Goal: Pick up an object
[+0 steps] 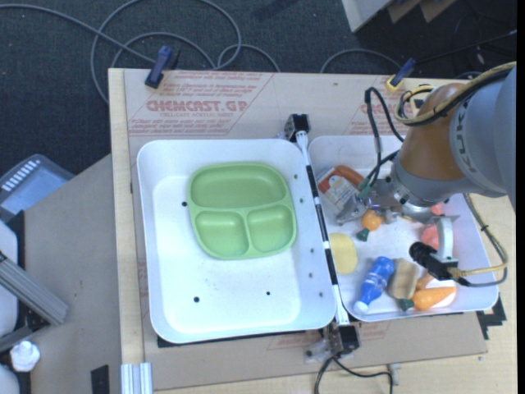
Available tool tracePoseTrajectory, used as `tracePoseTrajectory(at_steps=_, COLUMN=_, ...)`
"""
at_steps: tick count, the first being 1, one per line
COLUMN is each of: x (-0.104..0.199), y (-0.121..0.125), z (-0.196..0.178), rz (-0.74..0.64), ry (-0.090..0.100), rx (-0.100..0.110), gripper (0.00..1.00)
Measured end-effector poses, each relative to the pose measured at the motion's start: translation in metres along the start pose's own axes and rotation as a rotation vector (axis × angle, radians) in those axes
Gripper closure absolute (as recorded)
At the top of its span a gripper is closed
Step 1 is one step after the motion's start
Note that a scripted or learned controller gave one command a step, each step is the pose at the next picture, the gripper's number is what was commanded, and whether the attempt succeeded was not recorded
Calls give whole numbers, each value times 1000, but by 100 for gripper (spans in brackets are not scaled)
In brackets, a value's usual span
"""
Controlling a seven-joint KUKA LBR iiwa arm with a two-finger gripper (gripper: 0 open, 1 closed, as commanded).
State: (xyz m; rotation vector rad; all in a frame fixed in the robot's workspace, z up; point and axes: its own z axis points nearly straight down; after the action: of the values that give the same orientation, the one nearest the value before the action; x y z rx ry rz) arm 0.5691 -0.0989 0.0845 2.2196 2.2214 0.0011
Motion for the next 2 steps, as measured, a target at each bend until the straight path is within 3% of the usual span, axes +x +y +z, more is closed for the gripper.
tracePoseTrajectory(at_steps=1, x=0, y=0, z=-10, rz=1, ry=-1, rx=-2, gripper=100)
tracePoseTrajectory(at_steps=2, x=0, y=0, z=-10, rz=1, ry=-1, rx=-1, gripper=0)
